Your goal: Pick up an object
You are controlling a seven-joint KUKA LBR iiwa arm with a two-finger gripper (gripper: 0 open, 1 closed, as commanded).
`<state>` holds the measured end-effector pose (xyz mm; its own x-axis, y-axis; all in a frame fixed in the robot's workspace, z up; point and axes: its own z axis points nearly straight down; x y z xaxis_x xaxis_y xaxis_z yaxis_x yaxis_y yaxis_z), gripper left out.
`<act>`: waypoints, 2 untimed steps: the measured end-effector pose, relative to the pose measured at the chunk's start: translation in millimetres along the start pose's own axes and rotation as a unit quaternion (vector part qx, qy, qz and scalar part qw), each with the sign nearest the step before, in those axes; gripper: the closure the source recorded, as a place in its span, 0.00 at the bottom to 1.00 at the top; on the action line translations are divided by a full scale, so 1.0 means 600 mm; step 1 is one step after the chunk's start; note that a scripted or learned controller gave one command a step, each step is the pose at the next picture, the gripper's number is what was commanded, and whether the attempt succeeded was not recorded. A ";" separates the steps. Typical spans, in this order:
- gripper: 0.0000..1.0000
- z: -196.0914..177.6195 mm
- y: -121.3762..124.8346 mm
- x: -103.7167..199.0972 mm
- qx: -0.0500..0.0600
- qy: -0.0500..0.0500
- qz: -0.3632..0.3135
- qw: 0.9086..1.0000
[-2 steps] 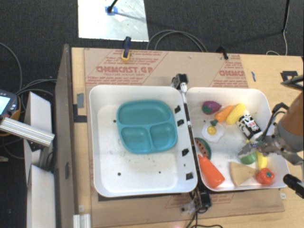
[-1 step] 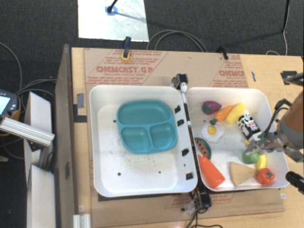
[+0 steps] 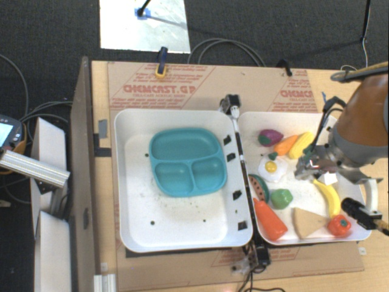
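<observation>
Dark carpet floor [image 3: 48, 29] surrounds the bench [image 3: 91, 163], which is light wood with a raised left edge. Brown cardboard sheet [image 3: 200, 84] with red print covers the bench top. Shiny metal plate [image 3: 146, 20] lies on the floor at the far side, a blue patch on it. Black cables [image 3: 228, 44] loop over the floor beyond the bench and at the left. Aluminium rail [image 3: 36, 169] and a white box [image 3: 45, 224] stand on the left. Even, diffuse light, soft shadows.
</observation>
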<state>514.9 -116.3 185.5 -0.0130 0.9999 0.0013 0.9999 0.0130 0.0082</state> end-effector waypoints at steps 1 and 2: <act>0.00 0.006 -0.004 -0.009 0.003 -0.001 0.005 1.000; 0.00 0.176 0.097 0.046 0.001 -0.001 0.002 1.000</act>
<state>573.8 -88.1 80.5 -0.0094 1.0000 -0.0014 0.9999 0.0094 0.0057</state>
